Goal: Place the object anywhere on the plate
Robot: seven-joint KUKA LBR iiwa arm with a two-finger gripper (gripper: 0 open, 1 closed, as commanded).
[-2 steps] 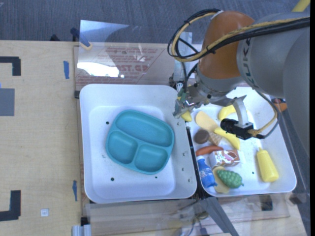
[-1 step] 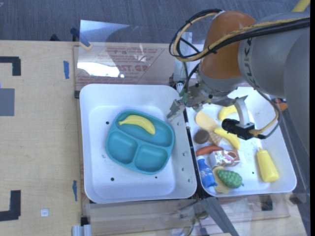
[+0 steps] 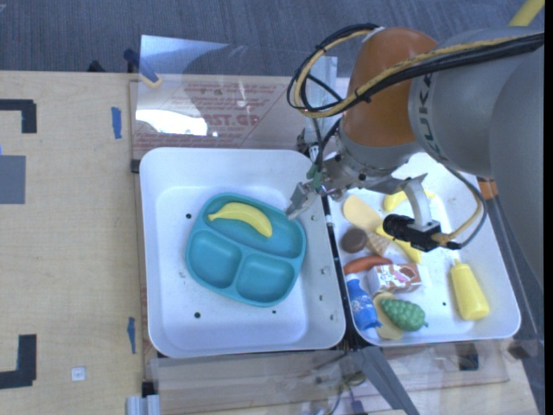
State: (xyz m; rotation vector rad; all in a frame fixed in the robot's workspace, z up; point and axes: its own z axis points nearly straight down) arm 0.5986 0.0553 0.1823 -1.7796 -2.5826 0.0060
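A blue sectioned plate [image 3: 246, 251] lies in the left white bin [image 3: 173, 318]. A yellow banana [image 3: 243, 215] rests in the plate's far section. My gripper [image 3: 304, 197] hangs just past the plate's right rim, near the wall between the two bins, and nothing shows between its fingers. The grey arm with its orange band [image 3: 389, 85] reaches in from the right above it.
The right bin [image 3: 497, 305] holds several toy foods: a yellow bottle [image 3: 469, 290], a green bumpy piece [image 3: 403, 313], a blue bottle [image 3: 361, 303], a brown round piece [image 3: 353, 240], a carrot [image 3: 367, 264]. A clear panel [image 3: 216, 111] stands behind the left bin.
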